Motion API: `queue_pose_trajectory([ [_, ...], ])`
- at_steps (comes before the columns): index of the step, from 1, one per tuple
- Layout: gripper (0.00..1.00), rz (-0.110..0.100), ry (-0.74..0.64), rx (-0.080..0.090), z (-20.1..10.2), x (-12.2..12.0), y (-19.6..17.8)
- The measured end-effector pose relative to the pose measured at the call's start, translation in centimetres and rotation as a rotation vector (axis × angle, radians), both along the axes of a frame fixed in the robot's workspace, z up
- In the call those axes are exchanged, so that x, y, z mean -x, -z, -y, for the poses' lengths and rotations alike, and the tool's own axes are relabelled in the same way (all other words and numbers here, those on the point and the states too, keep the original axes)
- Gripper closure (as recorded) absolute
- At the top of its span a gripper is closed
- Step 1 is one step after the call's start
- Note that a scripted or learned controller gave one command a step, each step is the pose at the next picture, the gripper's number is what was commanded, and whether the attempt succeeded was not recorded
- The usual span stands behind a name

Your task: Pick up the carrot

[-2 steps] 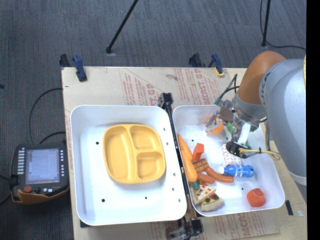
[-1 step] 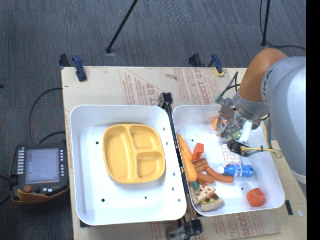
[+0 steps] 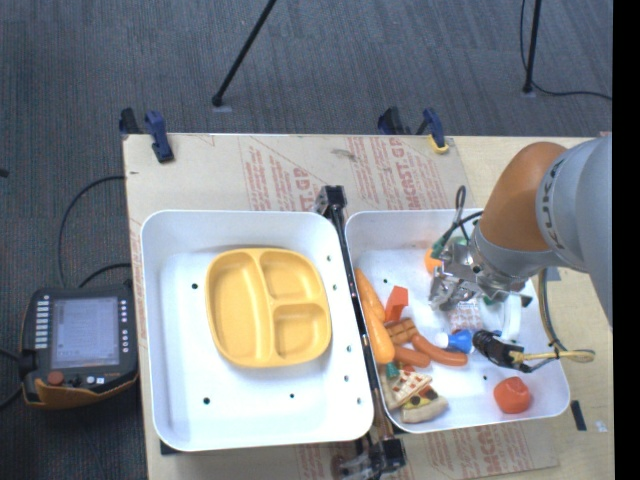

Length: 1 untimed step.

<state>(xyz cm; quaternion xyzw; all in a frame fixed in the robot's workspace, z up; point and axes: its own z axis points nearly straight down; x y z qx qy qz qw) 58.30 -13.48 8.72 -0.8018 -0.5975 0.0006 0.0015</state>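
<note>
The carrot (image 3: pixel 375 318) is lying in the right bin (image 3: pixel 555 408), stretched along that bin's left wall with its thin end pointing up and its thick end toward the lower middle. Just right of the carrot, an orange-red block (image 3: pixel 397 301) is being seen, and below that a sausage (image 3: pixel 440 349) is resting, with a pizza slice (image 3: pixel 415 393) lower still. Farther right of the carrot, a small blue piece (image 3: pixel 459 342) and a red tomato (image 3: pixel 512 395) are lying. The gripper (image 3: pixel 455 293) is being held above the bin, well right of the carrot and apart from it; whether the claw is apart or together cannot be told. Left of the carrot, across the bin wall, a yellow tray (image 3: pixel 268 304) is sitting in the left bin (image 3: pixel 165 368).
</note>
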Motion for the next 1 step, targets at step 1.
queue_pose_trajectory([
  [1, 0.0, 0.0, 0.001, 0.0, 0.06, 0.01, -0.01],
])
